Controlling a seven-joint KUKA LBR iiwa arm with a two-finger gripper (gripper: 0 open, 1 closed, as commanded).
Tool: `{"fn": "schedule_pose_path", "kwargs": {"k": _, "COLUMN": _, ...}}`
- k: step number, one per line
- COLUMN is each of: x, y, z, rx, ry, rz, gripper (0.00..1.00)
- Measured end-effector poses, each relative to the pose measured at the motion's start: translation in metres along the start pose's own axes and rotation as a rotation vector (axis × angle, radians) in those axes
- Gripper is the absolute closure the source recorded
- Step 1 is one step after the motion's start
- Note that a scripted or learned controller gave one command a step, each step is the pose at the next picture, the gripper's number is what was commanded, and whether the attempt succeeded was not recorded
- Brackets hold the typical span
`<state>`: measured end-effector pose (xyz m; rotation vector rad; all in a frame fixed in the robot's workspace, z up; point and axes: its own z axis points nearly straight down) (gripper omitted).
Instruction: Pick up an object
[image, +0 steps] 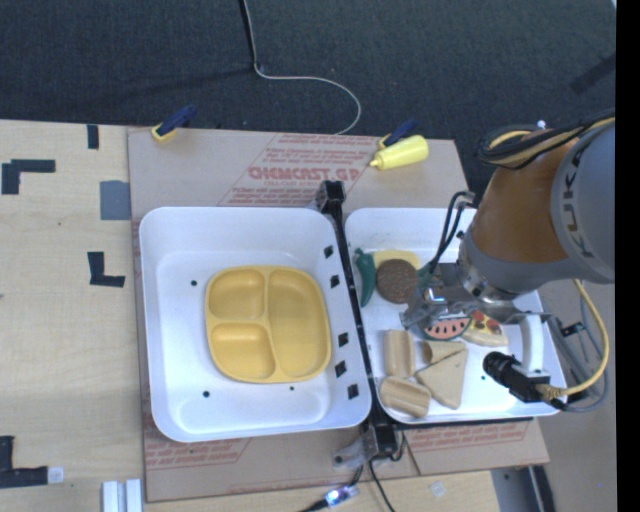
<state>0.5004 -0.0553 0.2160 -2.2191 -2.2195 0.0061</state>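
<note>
2 white bins sit side by side on a cardboard sheet (300, 170) on the desk (60, 300). Left bin (170, 240) holds 1 yellow divided plate (268, 323), lying flat about the middle, 3 compartments. Right bin (500, 400) holds a cluster of toy food: brown round cookie (396, 280) at the far left part, a green piece (364, 276) just left of it by the divider, a bit of yellow (398, 258) poking out behind the cookie. Watermelon slice (447, 326) in the middle, a pizza slice (487, 330) just right of it. Tan bread pieces at the near side: a stick (398, 352), a triangle wedge (446, 376), a rounded piece (405, 398) touching the near wall.

Arm (530, 220) reaches in from the right, grey with an orange section, covering the far right part of the right bin. Gripper (432, 308) is low over the food, right above the watermelon slice and near the cookie. Cannot tell how the gripper is set; nothing visibly held.

Yellow clamp (402, 152) at the far edge of the cardboard, another small clip (172, 122) at the far left corner. White cable (300, 80) loops over the dark cloth (120, 50) beyond.
</note>
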Motion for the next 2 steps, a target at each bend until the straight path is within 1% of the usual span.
{"fn": "schedule_pose_path", "kwargs": {"k": 2, "x": 0.0021, "y": -0.0121, "z": 0.0002, "rx": -0.001, "ry": 0.001, "rz": -0.001, "gripper": 1.0}}
